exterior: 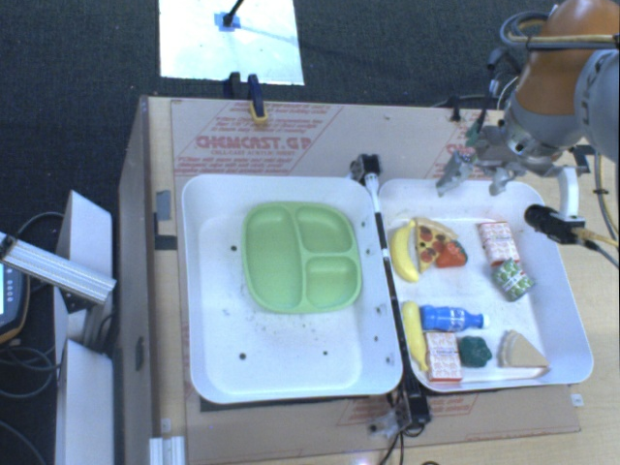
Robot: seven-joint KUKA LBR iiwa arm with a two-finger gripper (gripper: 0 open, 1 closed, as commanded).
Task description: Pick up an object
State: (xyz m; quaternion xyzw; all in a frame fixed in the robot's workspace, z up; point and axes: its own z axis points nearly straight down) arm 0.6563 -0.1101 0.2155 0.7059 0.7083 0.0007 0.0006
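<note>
Pizza slice (439, 247) lies nearest the gripper (477, 174), whose fingers hang spread and empty above the right bin (572, 308); it should drop straight, clear of the banana (402, 253).

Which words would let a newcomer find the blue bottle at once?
Start at the right-hand white bin, the one crowded with toy food. Along its left wall lie two bananas; the blue bottle lies on its side just right of the lower banana, above a red-and-white carton. It is the bin's only blue item, with a white cap and label.
</note>
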